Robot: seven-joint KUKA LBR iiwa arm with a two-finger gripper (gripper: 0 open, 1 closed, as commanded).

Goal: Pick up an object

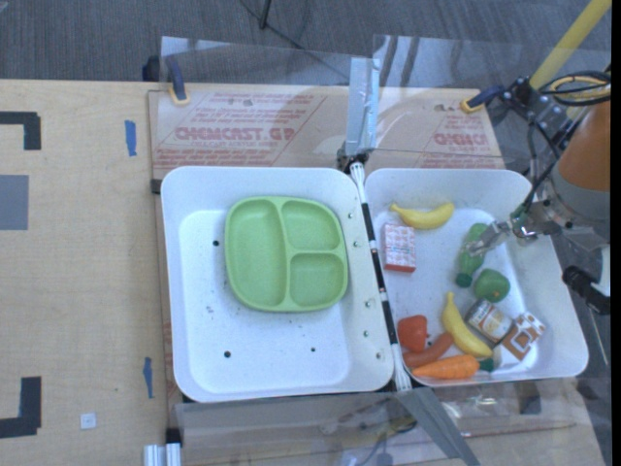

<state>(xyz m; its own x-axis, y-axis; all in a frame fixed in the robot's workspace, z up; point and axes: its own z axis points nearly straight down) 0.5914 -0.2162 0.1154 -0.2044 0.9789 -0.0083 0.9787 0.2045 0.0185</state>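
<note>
The right bin (568,357) holds several toy foods. A yellow banana (422,216) lies at its back, with a red and white box (399,248) just left of the middle. A green bottle-like piece (473,252) and a round green fruit (491,284) sit to the right. Toward the front lie a second banana (461,326), a small can (485,318), a brown and white carton (524,336), a red pepper (412,331) and an orange carrot (446,367). My gripper (490,240) reaches in from the right, low in the bin, right against the green bottle-like piece.
In the left bin (194,357) lies a light green divided plate (286,253). A metal rail (374,280) separates the two bins. Cardboard sheets (243,129) lie behind them, and the arm's orange band (592,153) and cables (543,115) hang at the right.
</note>
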